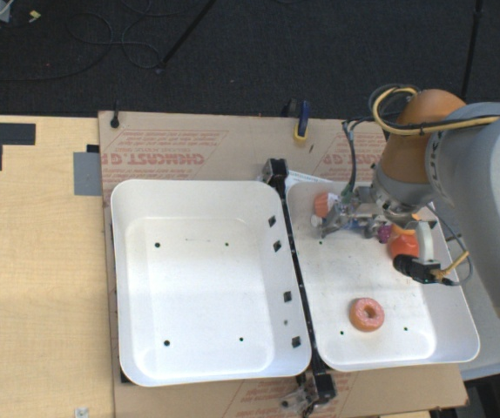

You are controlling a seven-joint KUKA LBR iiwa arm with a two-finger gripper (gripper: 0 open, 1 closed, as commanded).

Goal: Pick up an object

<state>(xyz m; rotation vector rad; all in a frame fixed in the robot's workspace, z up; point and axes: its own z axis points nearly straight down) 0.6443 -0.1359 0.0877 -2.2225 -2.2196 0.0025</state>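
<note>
Camera view: the grey arm (459,159) entered from the right and reached over the right bin (446,342). The gripper (333,220) sat low at that bin's far left part, near the black divider (287,259) between the bins. Whether its fingers were spread or pressed together could not be told.

A small orange-red object (321,204) lay just beside the gripper, toward the far wall. A red object (402,244) lay partly beneath the wrist hardware and cabling. A pink ring (368,313) lay well apart, toward the near wall, unobstructed. The left bin (128,233) stood alongside.
</note>
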